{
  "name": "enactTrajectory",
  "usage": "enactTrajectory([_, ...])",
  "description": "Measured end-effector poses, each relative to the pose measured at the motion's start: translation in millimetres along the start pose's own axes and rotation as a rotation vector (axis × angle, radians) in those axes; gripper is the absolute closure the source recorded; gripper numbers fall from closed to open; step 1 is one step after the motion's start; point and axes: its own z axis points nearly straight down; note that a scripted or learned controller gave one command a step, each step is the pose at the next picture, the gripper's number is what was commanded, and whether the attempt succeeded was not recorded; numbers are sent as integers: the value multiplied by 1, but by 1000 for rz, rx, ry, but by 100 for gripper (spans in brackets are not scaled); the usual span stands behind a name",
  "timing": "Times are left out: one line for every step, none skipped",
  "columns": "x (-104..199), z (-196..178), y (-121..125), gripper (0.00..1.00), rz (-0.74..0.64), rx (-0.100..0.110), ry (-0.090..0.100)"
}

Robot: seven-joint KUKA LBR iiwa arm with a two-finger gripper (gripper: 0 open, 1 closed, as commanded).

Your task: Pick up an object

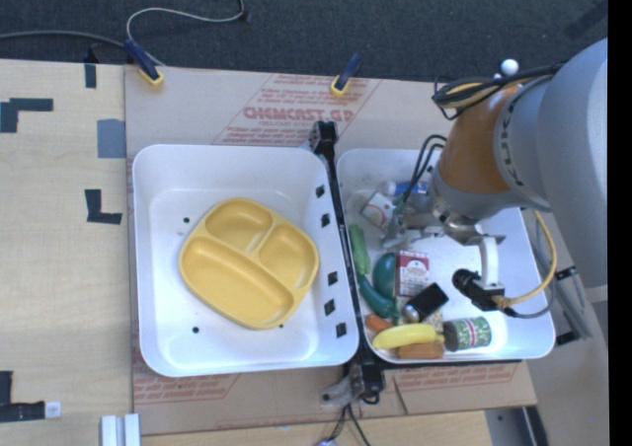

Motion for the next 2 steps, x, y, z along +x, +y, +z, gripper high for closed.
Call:
enactTrajectory([0, 0, -1, 0, 0, 2, 1])
enactTrajectory([-18, 10, -46, 0, 1, 1, 2])
